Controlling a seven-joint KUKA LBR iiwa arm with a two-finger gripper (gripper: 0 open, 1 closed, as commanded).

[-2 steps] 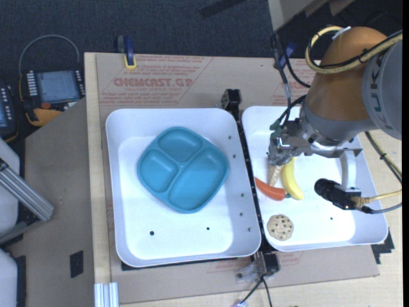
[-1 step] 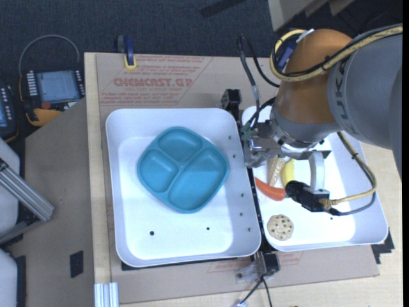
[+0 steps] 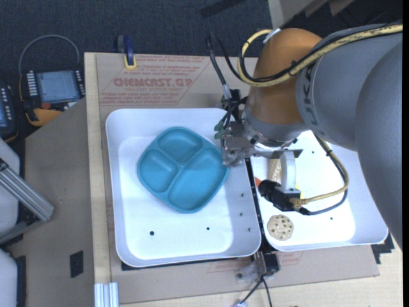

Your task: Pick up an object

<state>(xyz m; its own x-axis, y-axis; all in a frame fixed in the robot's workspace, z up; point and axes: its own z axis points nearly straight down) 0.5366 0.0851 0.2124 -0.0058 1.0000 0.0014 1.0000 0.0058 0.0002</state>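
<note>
A blue divided plate [image 3: 182, 168] lies in the left white bin [image 3: 172, 242], tilted toward the bin's upper right. My gripper [image 3: 231, 151] hangs low over the plate's right rim, close to the wall between the two bins. The bulky grey and orange wrist above hides most of it. In the right bin [image 3: 332, 226] a round speckled cookie-like disc [image 3: 280, 226] rests near the front left corner. A tan piece [image 3: 276, 169] shows just below the wrist.
A black cable with a yellow-tipped plug [image 3: 285, 197] loops from the arm over the right bin. The arm covers that bin's upper half. Cardboard [image 3: 153, 75] lies under both bins, with a blue-and-yellow clamp [image 3: 129, 51] at its far edge.
</note>
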